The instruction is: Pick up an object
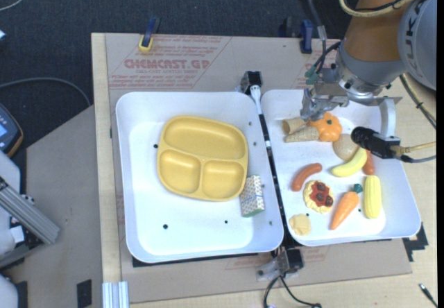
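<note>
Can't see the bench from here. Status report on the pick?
Claw low in right bin, over orange toy and cone. Nothing seen held. Toy food crowds the spot.

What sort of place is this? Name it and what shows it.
Most likely a robot lab bench for grasping trials: an arm's hand works over two white bins, toy food such as a carrot fills one, and cables trail around.

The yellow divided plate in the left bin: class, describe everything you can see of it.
The yellow divided plate is a rounded-square tray that looks like matte plastic, with three compartments: one long one at the far side and two smaller ones nearer the camera. It lies flat and upright on the left bin's floor, slightly turned. All three compartments hold nothing. A small patterned block sits by its near right corner; contact is unclear.
</note>
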Robot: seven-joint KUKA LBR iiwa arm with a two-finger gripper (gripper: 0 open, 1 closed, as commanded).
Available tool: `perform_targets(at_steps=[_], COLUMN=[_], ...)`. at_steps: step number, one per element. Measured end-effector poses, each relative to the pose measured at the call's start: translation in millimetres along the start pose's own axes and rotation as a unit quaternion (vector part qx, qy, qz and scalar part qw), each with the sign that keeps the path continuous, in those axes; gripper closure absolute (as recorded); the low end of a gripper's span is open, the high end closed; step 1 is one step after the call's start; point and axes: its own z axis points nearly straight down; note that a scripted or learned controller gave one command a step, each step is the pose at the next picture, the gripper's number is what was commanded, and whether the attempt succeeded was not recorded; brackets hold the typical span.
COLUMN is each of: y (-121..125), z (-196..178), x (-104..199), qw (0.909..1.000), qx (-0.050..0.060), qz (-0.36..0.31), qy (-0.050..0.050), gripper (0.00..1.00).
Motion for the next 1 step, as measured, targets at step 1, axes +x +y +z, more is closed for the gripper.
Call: perform_targets(at_steps=[1], y=[-27.7], z=[-8.2], x=[47.2], qw=[1.0000], qx=[0.000], qz=[0.000], qy=[0.000], gripper=[1.00])
